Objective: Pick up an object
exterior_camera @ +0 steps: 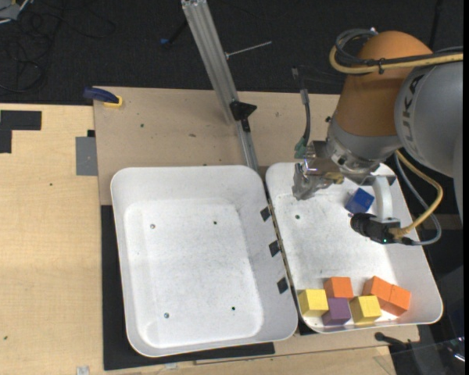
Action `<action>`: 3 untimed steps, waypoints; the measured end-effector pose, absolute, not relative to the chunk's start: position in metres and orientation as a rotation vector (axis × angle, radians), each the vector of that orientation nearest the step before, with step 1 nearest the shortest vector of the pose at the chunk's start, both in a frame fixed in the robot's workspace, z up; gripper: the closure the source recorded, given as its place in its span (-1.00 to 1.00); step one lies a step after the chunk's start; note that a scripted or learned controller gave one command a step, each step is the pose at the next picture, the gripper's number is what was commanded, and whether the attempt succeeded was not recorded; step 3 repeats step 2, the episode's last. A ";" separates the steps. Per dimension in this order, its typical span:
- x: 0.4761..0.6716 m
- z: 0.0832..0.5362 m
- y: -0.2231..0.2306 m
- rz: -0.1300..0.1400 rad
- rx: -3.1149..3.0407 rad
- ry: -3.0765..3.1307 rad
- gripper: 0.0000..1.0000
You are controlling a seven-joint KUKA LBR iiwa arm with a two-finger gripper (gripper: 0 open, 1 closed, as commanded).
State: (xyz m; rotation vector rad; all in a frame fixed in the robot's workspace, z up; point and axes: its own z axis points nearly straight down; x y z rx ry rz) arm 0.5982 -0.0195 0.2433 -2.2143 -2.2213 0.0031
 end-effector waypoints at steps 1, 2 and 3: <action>0.613 0.249 0.035 -0.001 -2.215 -2.225 1.00; 0.625 0.247 0.094 0.000 -2.215 -2.224 1.00; 0.625 0.247 0.094 0.000 -2.215 -2.224 1.00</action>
